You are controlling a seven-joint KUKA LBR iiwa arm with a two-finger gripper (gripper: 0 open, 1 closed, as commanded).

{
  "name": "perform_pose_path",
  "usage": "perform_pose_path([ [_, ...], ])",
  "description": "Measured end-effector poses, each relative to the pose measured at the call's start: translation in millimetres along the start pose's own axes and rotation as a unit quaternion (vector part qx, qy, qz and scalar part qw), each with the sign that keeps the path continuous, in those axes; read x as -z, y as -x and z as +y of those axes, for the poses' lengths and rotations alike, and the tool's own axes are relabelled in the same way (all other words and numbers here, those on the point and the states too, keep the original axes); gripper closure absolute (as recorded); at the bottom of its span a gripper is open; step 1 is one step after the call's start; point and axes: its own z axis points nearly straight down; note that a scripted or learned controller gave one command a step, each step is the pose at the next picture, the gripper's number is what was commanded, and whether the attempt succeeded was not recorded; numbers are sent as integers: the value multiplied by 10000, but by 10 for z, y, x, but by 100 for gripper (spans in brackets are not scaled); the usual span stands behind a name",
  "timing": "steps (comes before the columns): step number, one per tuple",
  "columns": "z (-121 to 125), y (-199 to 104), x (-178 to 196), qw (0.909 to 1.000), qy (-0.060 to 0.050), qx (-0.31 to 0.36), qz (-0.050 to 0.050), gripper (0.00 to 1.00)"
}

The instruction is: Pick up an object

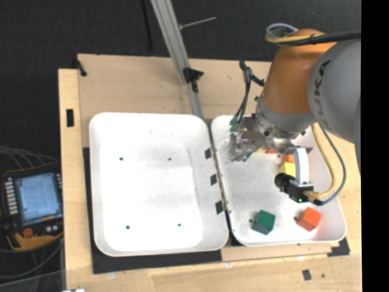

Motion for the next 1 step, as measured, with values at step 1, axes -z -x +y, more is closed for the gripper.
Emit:
perform_pose_path([
  [1,244,-488,48,10000,13,10,7,100],
])
